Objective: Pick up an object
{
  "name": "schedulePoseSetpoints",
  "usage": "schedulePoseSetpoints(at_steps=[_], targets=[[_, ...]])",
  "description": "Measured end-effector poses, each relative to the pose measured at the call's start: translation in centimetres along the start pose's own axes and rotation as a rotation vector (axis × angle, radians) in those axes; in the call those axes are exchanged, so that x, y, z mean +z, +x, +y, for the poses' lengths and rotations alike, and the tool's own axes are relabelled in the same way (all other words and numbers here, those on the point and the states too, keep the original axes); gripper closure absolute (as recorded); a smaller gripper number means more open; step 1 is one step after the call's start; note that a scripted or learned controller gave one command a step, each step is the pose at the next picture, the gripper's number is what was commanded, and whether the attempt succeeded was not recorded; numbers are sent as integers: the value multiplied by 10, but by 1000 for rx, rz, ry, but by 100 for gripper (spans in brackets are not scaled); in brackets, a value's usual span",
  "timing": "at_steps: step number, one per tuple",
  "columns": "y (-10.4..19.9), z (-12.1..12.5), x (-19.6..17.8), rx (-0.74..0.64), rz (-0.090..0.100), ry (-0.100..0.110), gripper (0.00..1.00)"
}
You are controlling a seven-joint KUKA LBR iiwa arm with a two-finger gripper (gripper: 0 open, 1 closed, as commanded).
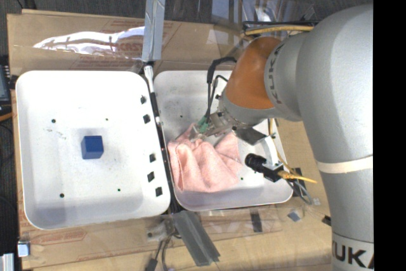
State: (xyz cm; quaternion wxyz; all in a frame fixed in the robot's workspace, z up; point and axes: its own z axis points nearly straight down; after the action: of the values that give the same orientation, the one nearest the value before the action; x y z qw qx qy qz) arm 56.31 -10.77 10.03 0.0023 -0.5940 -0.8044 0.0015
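One grey arm [330,92] takes up the right of the view and is the biggest thing here. Next in size is the cardboard-covered surface [82,41] that carries the two shallow white bins. The left bin [38,82] holds a small blue cube [92,146] near its middle, well apart from the robot. The right bin [184,89] holds a crumpled pink cloth [203,165] in its lower half, against the wall shared with the left bin. The cloth is the likely target, since the claw [212,125] sits at its upper edge and seems to be touching the fabric. The wrist hides the tip, so I cannot tell whether the claw is open, closed or already pinching a fold. To do this step well, the claw should go down on a raised ridge of cloth, not on a flat patch, and close fully before any lift. The rise should be straight and slow, because soft fabric slips out easily and trailing folds may catch on the bin wall. The cloth counts as picked only when it clearly hangs off the bin floor. The arm reaches in from the right and bends over the right bin. Its orange band [250,82] is above the bin's upper part, and the wrist tilts down and to the left, towards the cloth.
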Motion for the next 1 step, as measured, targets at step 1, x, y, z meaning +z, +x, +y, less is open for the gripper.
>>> schedulePoseSetpoints(at_steps=[1], targets=[[9, 48, -124, 140, -2, -3, 100]])
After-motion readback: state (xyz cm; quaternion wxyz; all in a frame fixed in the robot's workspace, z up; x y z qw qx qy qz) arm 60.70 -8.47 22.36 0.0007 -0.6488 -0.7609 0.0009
